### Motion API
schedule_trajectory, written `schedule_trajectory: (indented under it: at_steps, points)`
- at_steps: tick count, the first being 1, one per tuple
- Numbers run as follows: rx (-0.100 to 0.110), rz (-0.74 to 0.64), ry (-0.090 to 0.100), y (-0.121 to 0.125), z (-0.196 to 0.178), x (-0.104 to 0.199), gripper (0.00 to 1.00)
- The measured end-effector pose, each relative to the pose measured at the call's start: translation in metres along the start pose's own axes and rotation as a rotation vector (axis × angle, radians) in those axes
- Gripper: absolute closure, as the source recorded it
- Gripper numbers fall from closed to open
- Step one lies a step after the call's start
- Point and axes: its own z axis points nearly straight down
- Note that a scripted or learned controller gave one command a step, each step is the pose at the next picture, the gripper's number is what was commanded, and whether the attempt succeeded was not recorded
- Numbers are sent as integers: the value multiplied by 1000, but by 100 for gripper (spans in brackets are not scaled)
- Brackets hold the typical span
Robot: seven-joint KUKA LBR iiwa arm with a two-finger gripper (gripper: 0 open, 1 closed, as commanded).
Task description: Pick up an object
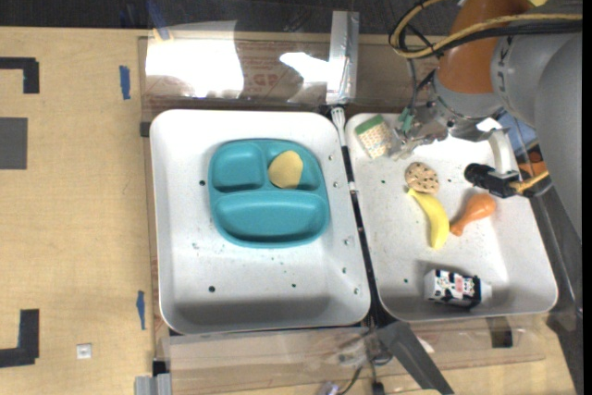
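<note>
Camera view, looking down: the left bin holds a teal divided tray with a yellow lemon-like fruit. In the right bin lie a cookie, a banana and a carrot; the gripper hangs at its back-left corner.

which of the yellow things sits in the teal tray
The round yellow lump, in the teal tray's upper right compartment. The banana lies loose in the right bin.
</note>
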Motion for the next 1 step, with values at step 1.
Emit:
schedule_trajectory:
  at_steps: [1]
  points:
    - [0, 0, 0, 0, 0, 0, 0]
